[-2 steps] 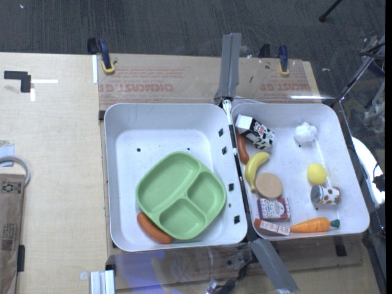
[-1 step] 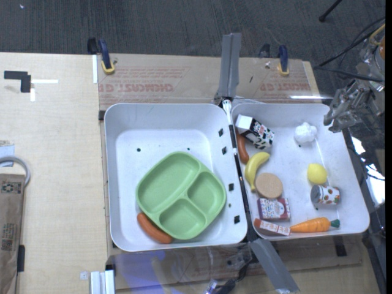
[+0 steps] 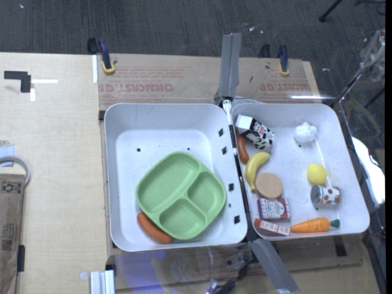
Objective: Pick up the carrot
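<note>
Two bins share the counter; the carrot [image 3: 313, 225] lies flat along the right bin [image 3: 343, 127]'s near wall, leaves toward its near-right corner. Pincer state: cannot tell.

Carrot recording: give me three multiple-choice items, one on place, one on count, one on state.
1. Where does the carrot lie?
A. right bin, near edge
B. left bin
C. on the green plate

2. How many compartments does the green plate have?
A. two
B. three
C. five

3. How does the small printed cup sit?
A. upside down
B. stacked on the plate
C. tipped on its side

Key: 1 A, it rests along the right bin's near wall; 2 B, ridges split it in three; 3 C, its open mouth faces sideways.
</note>
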